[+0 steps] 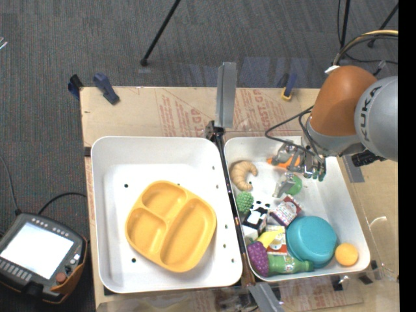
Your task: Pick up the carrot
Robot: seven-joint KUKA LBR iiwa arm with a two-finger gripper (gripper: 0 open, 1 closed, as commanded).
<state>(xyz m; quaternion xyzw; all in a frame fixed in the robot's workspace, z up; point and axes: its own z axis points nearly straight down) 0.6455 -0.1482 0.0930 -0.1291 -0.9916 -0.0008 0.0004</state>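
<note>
a dark grey carpeted floor (pixel 97 31) surrounds a cardboard-topped bench (pixel 162 112) fitted with 2 blue clamps (pixel 104 88) along its far edge, while black tripod legs (pixel 166 25) cross the carpet above and a handheld control pendant (pixel 39 255) with a lit screen lies at lower left.

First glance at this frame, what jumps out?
The big yellow divided plate lying alone in the left bin. Next, the right bin, crowded with toys: a teal bowl, a croissant, purple grapes and an orange ball. The gripper hangs over that bin's far end, by a small orange piece, possibly the carrot.
</note>
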